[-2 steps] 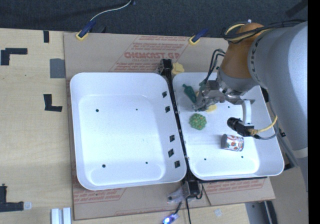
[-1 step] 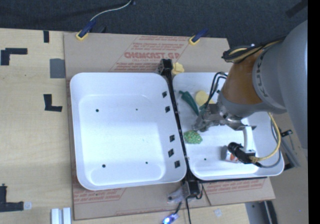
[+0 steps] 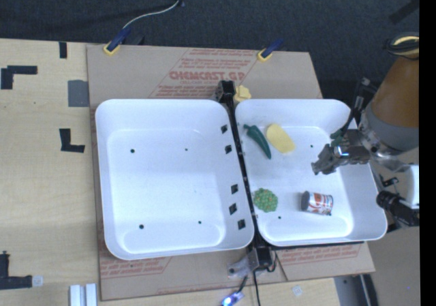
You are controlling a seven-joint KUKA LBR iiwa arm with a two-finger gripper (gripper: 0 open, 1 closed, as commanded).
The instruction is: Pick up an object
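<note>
Hanging over the right bin (image 3: 340,233), the end effector (image 3: 325,163) sits just inside that bin's right wall, above bare white floor, and nothing shows between its fingers; whether they are spread or pressed together I cannot tell, since the dark mechanism blurs into one mass at this slant. Every candidate object lies in the right bin: a small can (image 3: 317,202) on its side toward the near edge and nearest the end effector, a green broccoli-like piece (image 3: 266,200) by the bin's left wall, a yellow lump (image 3: 280,138) toward the far edge, and a dark green pepper-like piece (image 3: 258,140) touching or just beside that lump. No object lies directly beneath the end effector, so a straight descent from here would likely close on bare floor. The can looks the easiest reach, yet lying on its side it could roll away from a finger that touches it off-centre, or squirt out of a pinch across its round body. Going for the yellow lump risks catching the green piece beside it, nudging both and holding neither. The left bin (image 3: 109,161) plays no part here.
</note>
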